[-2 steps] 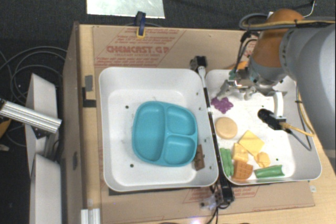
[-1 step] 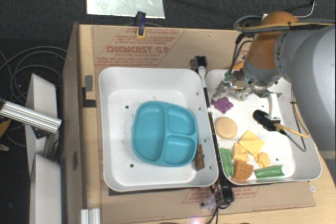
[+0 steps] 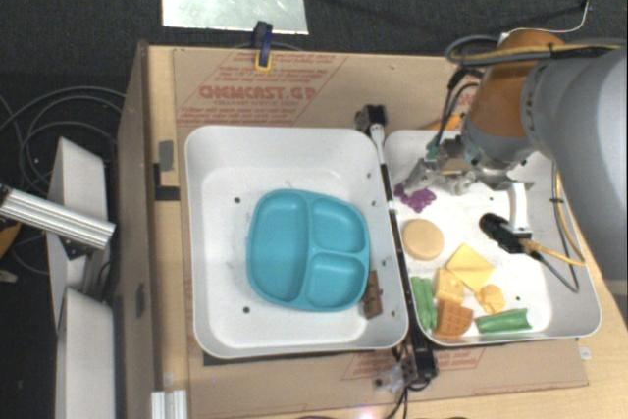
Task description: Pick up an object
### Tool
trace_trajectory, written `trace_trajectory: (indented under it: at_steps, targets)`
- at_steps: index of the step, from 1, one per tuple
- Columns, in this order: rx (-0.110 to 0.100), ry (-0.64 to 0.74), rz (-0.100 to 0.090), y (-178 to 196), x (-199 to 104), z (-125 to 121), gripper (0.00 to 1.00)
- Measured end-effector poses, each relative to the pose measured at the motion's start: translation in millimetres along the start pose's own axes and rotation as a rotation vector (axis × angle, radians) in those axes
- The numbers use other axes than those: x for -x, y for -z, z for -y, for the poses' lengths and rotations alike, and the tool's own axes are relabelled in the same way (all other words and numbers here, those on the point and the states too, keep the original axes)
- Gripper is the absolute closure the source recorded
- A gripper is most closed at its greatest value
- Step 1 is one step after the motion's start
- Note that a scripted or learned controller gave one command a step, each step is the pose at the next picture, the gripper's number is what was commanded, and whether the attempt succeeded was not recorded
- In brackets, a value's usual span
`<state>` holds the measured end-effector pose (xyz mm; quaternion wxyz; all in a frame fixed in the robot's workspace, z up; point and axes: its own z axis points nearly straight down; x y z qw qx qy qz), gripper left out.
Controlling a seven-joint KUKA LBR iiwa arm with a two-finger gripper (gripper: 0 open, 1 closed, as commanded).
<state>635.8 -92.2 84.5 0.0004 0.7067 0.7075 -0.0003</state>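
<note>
My gripper [image 3: 430,178] hangs low over the upper left part of the right bin [image 3: 574,304], at the end of the grey arm with its orange band. A small purple toy [image 3: 420,199] lies just below and in front of it, close to the bin's left wall. Whether they touch I cannot tell. Nearer the camera lie a round tan cookie [image 3: 424,238], a yellow cheese wedge [image 3: 469,265], an orange waffle piece [image 3: 452,316], a green pod [image 3: 502,319] and a green strip [image 3: 423,297].
The left bin [image 3: 211,211] holds a blue divided plate [image 3: 307,250] and a small brown piece [image 3: 373,294] against its right wall. The divider between the bins runs just left of the purple toy. Cardboard lies under both bins.
</note>
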Motion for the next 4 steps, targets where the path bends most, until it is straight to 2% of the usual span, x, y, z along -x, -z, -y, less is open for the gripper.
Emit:
trace_trajectory:
  at_steps: [1, 3, 4]
  targets:
    - [0.003, 0.003, -0.001, 0.6, -9.3, -8.2, 0.0]
    - [0.001, 0.0, 0.0, 0.1, -2.2, -0.3, 0.0]
    - [0.003, 0.002, -0.001, 0.6, -2.3, -4.9, 0.0]
